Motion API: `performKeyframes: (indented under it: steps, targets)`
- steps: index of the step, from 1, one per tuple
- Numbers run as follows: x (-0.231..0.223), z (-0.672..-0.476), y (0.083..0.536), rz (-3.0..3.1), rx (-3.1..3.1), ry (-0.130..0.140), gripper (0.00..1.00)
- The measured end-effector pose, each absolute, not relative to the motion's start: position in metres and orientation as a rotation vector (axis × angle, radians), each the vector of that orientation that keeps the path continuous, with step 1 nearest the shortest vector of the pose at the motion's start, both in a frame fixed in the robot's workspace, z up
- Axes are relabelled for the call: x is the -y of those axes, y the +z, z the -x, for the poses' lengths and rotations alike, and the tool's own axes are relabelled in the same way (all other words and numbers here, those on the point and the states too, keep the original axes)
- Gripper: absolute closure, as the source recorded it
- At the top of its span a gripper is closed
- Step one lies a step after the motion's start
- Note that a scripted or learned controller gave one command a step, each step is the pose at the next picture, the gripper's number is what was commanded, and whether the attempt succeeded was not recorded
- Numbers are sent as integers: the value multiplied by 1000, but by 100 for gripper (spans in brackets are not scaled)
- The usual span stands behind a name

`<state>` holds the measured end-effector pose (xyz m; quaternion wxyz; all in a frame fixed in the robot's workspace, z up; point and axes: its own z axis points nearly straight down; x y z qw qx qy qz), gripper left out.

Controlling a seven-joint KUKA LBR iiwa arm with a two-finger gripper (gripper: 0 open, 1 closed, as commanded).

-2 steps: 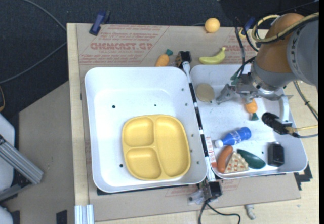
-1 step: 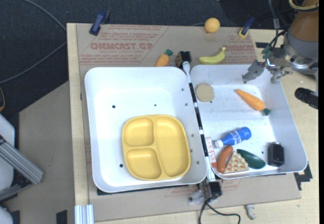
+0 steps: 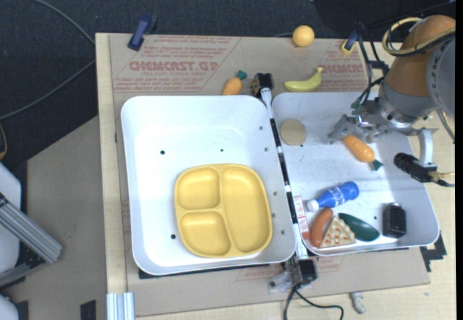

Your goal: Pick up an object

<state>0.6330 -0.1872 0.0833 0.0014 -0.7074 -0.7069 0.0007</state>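
Hovering in the upper right of the frame, we see the hand low over the right bin, its metal fingers spread fairly wide with nothing between them that we can make out. Just below and right of it lies an orange carrot, close to the fingertips (whether they touch it we cannot tell). Left of the hand, a round tan disc rests near the bin's upper left corner. Toward the lower right of the frame the same bin carries a blue bottle, a pizza slice, a dark green piece and a small black block. We find a yellow divided plate in the left bin, at the lower centre. On the surface above the bins sit a banana, an orange ball and a small orange toy.
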Motion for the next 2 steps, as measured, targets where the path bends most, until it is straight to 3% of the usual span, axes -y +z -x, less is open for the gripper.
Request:
performKeyframes:
  steps: [1, 2]
  targets:
    - [187, -635, 95, 2223, 2223, -2, 100]
    - [143, -666, 96, 2219, 2221, 2, 100]
